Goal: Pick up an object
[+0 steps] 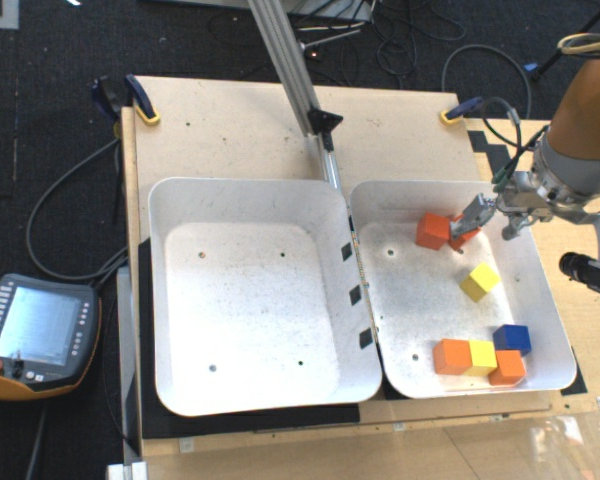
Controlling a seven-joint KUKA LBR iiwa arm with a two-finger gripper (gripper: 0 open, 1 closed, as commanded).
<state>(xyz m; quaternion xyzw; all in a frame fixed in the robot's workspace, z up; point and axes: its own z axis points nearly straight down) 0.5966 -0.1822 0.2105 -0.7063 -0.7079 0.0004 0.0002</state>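
Two white bins sit side by side on the bench (pixel 240 118): the left bin (pixel 170 268) and the right bin (pixel 540 298), which carries the blocks. Above the right bin's far side the hand (pixel 470 220) hangs beside a red-orange block (pixel 433 231), apparently touching it; whether its fingers grip cannot be told. A yellow block (pixel 479 282) lies apart. Near the front wall cluster an orange block (pixel 452 356), a small yellow cube (pixel 482 355), a blue cube (pixel 513 338) and an orange cube (pixel 508 368).

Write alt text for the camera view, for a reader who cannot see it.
A grey robot arm reaches in from the right, its gripper low over the right white bin beside an orange-red block. That bin also holds a yellow block and, near its front edge, a cluster of orange, yellow and blue blocks. The left white bin sits alongside.
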